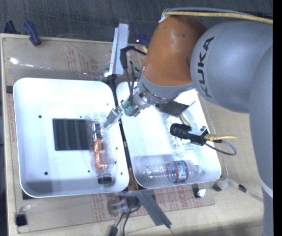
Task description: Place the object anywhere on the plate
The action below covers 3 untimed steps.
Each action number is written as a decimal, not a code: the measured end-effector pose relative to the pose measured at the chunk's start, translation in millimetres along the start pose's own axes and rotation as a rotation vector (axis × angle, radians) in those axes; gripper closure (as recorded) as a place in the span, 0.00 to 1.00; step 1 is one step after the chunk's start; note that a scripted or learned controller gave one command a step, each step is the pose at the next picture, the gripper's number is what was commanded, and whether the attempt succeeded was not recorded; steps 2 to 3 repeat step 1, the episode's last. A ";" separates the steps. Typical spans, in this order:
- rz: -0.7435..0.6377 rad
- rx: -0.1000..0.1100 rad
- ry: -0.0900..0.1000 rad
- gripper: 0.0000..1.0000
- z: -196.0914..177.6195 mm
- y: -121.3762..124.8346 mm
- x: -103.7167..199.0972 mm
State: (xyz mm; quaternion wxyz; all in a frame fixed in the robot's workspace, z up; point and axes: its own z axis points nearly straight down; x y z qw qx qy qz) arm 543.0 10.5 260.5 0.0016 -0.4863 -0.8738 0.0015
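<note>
Camera view shows a dark ribbed plate [70,134] in the left bin [27,102], and just beside its right edge lies a clear bottle [100,154] with amber liquid and a black cap. The gripper [112,116] hangs above the bottle's upper end, and whether it grips anything cannot be told. A second clear bottle with a blue label [172,171] lies in the right bin [212,168].

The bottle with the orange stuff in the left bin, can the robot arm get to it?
Probably yes. The bottle lies in the open in the left bin, beside the dark plate, with nothing on top. The gripper already hangs just above its top end.
</note>
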 end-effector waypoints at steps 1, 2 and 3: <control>-0.122 -0.002 -0.001 0.00 69.9 5.2 51.1; -0.122 -0.002 -0.001 0.00 69.9 5.2 51.1; -0.122 -0.002 -0.001 0.00 69.9 5.2 51.1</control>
